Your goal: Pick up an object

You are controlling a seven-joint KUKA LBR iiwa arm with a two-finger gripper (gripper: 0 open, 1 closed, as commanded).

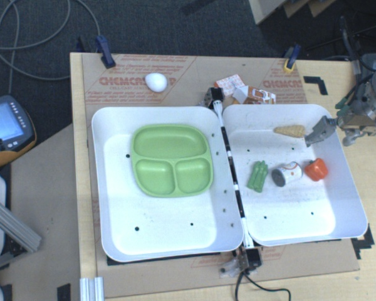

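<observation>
Gripper (329,130) at right bin's (301,234) far-right rim, state indiscernible, beside cone (290,130).

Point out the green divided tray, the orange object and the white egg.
green divided tray (171,142): camera view, floor of its large upper compartment.
orange object (316,169): camera view, its middle.
white egg (155,81): camera view, its top surface.

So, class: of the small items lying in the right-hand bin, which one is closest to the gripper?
The tan cone-shaped piece, lying near the bin's far wall just left of the gripper. The orange piece, grey-and-white piece and green piece lie farther away.
</observation>
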